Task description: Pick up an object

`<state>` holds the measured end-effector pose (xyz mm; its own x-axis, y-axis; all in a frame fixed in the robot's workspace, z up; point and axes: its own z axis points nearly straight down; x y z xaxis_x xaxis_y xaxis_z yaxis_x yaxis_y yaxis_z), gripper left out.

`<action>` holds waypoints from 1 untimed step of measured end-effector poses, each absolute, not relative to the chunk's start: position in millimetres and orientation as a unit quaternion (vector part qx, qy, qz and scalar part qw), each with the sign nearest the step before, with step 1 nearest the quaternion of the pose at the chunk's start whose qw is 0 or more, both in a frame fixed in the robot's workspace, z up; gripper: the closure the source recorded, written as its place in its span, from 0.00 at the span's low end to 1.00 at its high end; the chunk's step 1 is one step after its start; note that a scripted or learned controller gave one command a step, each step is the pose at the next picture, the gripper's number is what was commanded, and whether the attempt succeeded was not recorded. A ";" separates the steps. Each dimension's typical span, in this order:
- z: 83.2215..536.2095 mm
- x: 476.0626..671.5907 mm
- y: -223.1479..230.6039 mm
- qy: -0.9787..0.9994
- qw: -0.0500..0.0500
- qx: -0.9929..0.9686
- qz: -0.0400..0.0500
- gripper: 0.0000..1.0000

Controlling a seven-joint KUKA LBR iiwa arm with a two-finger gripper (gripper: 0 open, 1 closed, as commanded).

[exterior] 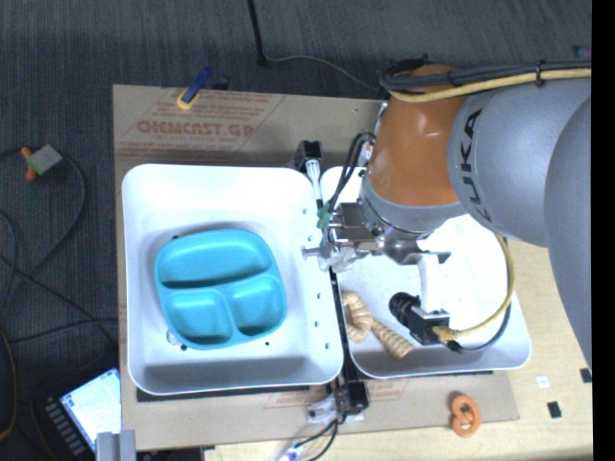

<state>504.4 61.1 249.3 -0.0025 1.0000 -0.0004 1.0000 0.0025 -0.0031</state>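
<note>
A blue divided plate [219, 286] lies in the left white bin [144, 200]. A tan twisted rope toy [370, 323] rests in the right bin [500, 349], near its front left corner. My gripper [333, 245] hangs over the left edge of the right bin, by the wall between the two bins, just behind the rope toy. The grey and orange wrist above it hides most of the right bin's floor. Nothing can be seen held in the gripper.
An orange ring [465, 413] lies on the bench in front of the right bin. A blue and yellow clip [195, 86] sits at the board's far left edge. A black connector with a yellow cable [420, 317] hangs from the arm over the right bin.
</note>
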 end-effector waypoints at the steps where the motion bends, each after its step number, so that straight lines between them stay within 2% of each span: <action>1: 227.1 483.3 96.2 -0.708 0.001 -0.707 0.001 1.00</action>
<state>483.3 96.2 227.1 -0.0012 1.0000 -0.0004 1.0000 0.0012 -0.0024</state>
